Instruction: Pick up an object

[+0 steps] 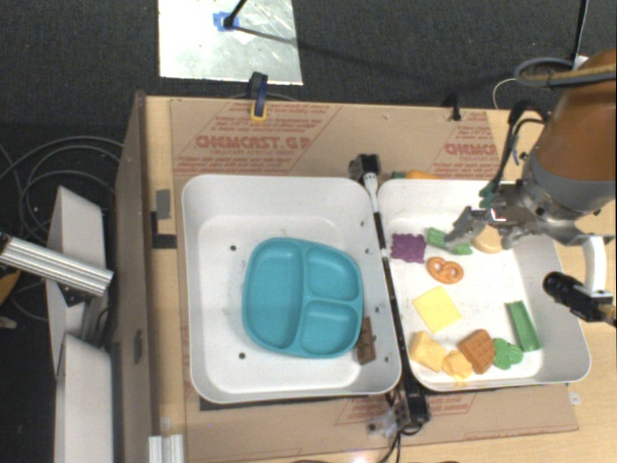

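Observation:
My gripper (479, 222) hangs over the upper part of the right bin (571, 340), its fingers spread open. Just below it lie a green piece (445, 240) and a tan round piece (488, 243). Nothing sits between the fingers. Further toys lie in that bin: a purple grape bunch (408, 248), an orange pretzel (445, 270), a yellow cheese square (437, 309), a brown waffle (475, 348), yellow chunks (431, 352), a green bar (522, 324) and a green leafy piece (507, 354).
The left bin (212, 220) holds a teal divided plate (302, 297) and a small brown piece (366, 340) by its right wall. A black clamp (366, 170) sits where the bins meet at the back. Cardboard lies under both bins.

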`<action>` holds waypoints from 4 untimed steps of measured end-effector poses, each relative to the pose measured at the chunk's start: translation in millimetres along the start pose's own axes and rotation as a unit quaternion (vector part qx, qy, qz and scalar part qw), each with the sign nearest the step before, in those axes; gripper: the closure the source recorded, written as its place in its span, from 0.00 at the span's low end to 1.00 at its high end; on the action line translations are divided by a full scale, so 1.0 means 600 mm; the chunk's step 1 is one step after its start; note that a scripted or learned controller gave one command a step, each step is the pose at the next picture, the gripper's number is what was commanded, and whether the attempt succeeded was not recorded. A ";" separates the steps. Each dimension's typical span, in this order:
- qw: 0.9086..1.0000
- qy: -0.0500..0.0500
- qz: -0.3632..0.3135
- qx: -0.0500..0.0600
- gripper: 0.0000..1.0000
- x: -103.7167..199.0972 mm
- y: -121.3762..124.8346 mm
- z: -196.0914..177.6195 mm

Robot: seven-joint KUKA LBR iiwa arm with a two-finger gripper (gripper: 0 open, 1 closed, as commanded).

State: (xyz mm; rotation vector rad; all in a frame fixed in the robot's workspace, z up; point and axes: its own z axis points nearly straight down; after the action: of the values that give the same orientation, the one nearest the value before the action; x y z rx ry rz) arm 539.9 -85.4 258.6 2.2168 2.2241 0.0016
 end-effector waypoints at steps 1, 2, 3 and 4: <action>1.000 0.001 0.001 0.006 0.00 -0.011 0.021 0.234; 1.000 0.000 -0.001 -0.002 0.00 -0.010 0.124 0.292; 1.000 0.000 0.002 -0.002 0.00 -0.025 0.030 0.286; 1.000 -0.001 -0.001 -0.004 0.00 -0.035 0.149 0.288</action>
State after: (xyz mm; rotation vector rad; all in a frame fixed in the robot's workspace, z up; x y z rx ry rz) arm 629.5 -106.4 85.9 2.2098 2.2222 0.0080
